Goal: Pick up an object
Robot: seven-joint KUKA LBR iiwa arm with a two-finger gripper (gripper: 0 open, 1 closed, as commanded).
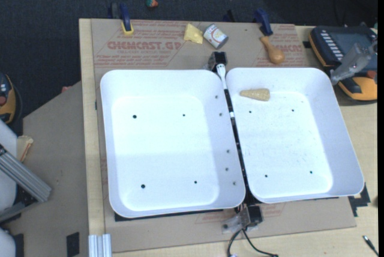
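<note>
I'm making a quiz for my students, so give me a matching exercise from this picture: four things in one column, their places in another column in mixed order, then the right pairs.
Things:
1. tan cone-shaped piece
2. yellow wedge
3. orange pear-shaped piece
4. small red and green ball

Places:
A. on the dark carpet beyond the bench
B. inside the right bin, near its far edge
C. on the brown board beyond the left bin, beside a small white block
D. on the brown board beyond the right bin, near a blue clamp

Pairs: 1-B, 2-C, 3-D, 4-A
</note>
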